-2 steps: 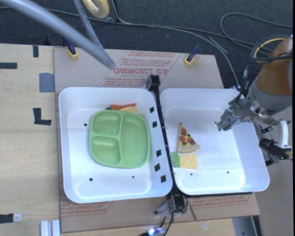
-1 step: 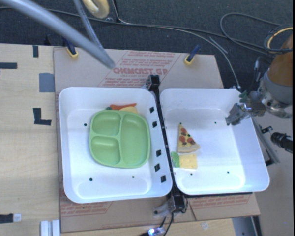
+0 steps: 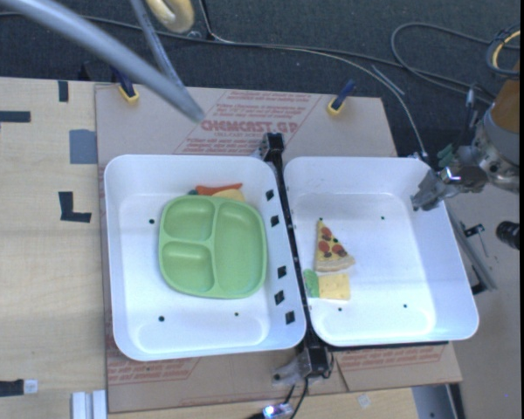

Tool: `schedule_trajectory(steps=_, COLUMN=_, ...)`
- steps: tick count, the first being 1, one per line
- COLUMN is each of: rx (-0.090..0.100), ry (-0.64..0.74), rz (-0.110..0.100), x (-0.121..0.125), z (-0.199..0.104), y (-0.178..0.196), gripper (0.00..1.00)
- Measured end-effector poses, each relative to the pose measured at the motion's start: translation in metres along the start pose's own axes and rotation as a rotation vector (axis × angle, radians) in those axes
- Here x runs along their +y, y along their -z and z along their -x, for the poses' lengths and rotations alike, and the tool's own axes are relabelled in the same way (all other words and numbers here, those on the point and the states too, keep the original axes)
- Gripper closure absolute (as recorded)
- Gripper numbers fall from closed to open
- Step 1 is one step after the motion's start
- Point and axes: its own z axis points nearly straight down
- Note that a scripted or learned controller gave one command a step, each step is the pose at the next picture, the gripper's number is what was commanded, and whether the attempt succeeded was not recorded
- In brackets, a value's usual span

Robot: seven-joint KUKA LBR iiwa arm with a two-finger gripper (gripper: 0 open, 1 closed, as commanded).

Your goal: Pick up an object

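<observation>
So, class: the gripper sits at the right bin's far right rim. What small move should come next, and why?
Probably move the gripper left over the pizza slice toy in the right bin; it hangs at the rim, well apart from it.

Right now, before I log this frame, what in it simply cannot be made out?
- Gripper, camera view: small and blurred at the right bin's far right rim; whether it is open or shut cannot be told.
- Orange and yellow pieces: mostly hidden behind the green divided plate in the left bin; identity unclear.
- Small green piece beside the yellow square and pizza slice: too small to name.
- Arm: cut off by the right edge.
</observation>
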Motion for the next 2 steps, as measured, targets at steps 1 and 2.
schedule_trajectory(steps=1, rx=0.001, ry=0.004, rz=-0.005, x=0.000, z=-0.060, y=-0.009, gripper=1.00)
schedule_trajectory(steps=2, rx=0.001, ry=0.004, rz=-0.005, x=0.014, z=-0.107, y=-0.010, gripper=1.00)
